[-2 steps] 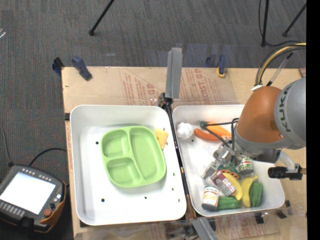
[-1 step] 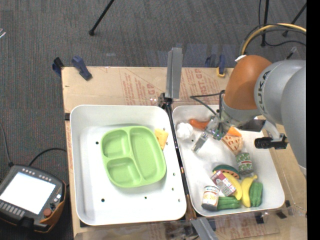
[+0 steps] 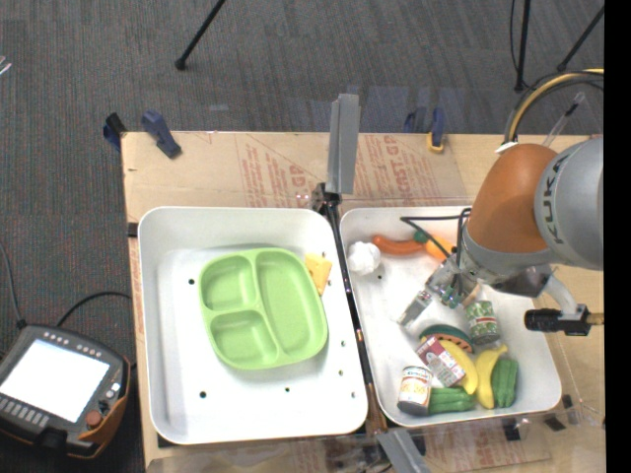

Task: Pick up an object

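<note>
At the near edge of the right bin (image 3: 548,387), a cluster of toy groceries lies packed together: a small labelled jar (image 3: 415,389), a green pepper-like piece (image 3: 451,400), a yellow banana (image 3: 485,372), a green vegetable (image 3: 506,380) touching it, and a red-and-white packet (image 3: 447,357) over a watermelon slice (image 3: 449,340). A green-patterned can (image 3: 482,320) stands just behind them. Any of these could be the object to lift; the can, nearest the tool, looks the likeliest target, though that is a judgement.

To take it cleanly, the fingers should straddle one item from directly above and close across its narrow side, keeping clear of its neighbours so nothing is dragged or wedged. The heap's crowding makes a double catch or a slip the main risk; an item at its edge would be safer than its middle.

The gripper (image 3: 426,304) hangs low over the bin's bare middle, pointing down and toward the left bin (image 3: 158,402). How far its fingers are spread cannot be told from this angle, and nothing is seen between them. The grey arm (image 3: 582,215), orange-banded at the wrist, bends in from the right.

Farther back lie a white ball-like piece (image 3: 364,256) and a carrot (image 3: 404,245); in the left bin, a green divided plate (image 3: 262,306) with a yellow piece (image 3: 318,270) at its far corner. Both bins rest on the counter (image 3: 237,170).
</note>
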Controlling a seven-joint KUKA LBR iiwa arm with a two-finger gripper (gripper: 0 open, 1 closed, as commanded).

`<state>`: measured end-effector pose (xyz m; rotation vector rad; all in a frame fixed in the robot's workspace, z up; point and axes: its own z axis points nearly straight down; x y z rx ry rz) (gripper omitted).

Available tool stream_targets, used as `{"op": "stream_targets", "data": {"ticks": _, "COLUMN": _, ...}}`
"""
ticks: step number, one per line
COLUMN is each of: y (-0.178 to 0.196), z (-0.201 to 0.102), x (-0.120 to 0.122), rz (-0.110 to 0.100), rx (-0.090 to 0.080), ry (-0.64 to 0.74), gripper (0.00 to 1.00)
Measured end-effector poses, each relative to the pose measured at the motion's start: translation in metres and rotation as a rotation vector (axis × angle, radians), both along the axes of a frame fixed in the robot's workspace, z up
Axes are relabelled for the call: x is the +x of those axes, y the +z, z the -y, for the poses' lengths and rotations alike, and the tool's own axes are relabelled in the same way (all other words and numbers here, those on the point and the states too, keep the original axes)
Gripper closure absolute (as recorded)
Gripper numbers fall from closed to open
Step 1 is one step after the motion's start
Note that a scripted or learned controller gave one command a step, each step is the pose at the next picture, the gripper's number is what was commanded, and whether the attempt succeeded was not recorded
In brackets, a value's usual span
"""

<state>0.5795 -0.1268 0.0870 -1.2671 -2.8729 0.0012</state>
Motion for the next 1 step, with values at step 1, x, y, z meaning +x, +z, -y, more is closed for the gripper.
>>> {"op": "stream_targets", "data": {"ticks": 1, "y": -0.0031, "z": 0.0225, "x": 0.0486, "rz": -0.013, "rx": 0.006, "ry": -0.037, "gripper": 0.0}}
